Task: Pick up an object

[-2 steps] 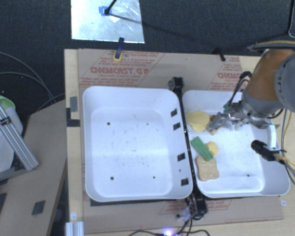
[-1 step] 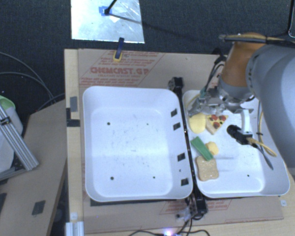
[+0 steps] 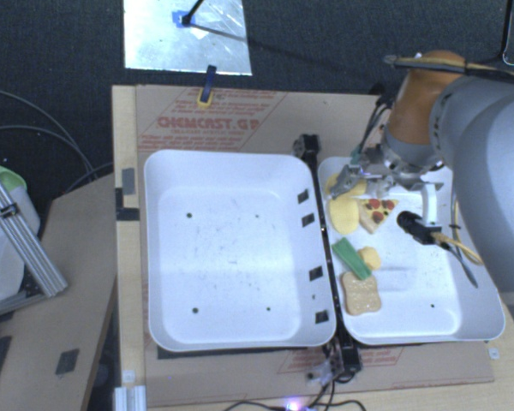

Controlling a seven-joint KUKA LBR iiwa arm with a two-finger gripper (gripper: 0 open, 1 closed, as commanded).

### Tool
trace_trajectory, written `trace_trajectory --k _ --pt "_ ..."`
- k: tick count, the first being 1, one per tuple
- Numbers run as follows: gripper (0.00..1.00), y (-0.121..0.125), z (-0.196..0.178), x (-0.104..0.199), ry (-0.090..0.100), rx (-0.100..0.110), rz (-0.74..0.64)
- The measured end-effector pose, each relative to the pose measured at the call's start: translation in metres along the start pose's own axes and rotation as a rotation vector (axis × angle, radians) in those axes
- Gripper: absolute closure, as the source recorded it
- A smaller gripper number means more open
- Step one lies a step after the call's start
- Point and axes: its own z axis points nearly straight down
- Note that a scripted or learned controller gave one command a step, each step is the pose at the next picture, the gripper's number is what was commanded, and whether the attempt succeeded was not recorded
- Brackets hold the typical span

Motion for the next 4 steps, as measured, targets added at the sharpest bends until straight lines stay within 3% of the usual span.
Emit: trace_trajectory --k 1,2,3,4 --pt "0.0 -0.017 0.0 -0.105 -0.005 0.001 0.012" --pt "0.0 -0.001 0.001 -0.073 0.0 0.0 0.0" --pt "0.0 -0.038 0.002 -0.07 0.0 0.006 0.005" --pt "1.0 -0.035 -0.011 -0.071 0.0 -0.001 0.003"
